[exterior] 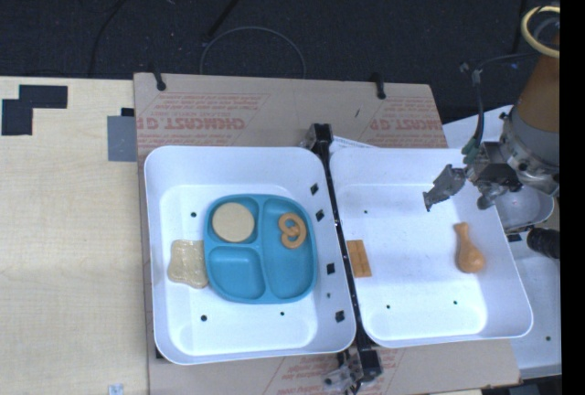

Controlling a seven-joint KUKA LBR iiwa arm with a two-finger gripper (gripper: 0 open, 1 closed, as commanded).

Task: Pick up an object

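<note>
In the right bin (402,329) a tan, drumstick-shaped object (468,249) lies near the right wall. A small orange rectangular piece (358,258) rests by the divider between the bins. My gripper (462,190) reaches in from the right over the right bin's upper right part, just above the drumstick shape in the image and apart from it. Its fingers (441,185) stand spread, open, with nothing between them. The left bin (174,174) holds a blue divided plate (239,279) with a round cracker (232,221) and a pretzel (292,230) in its two upper compartments.
A pale, bread-like piece (187,263) lies against the plate's left edge in the left bin. Cardboard (274,114) sits under both bins. The black divider clip (322,139) marks where the bins meet. Bare floor spans the middle of the right bin.
</note>
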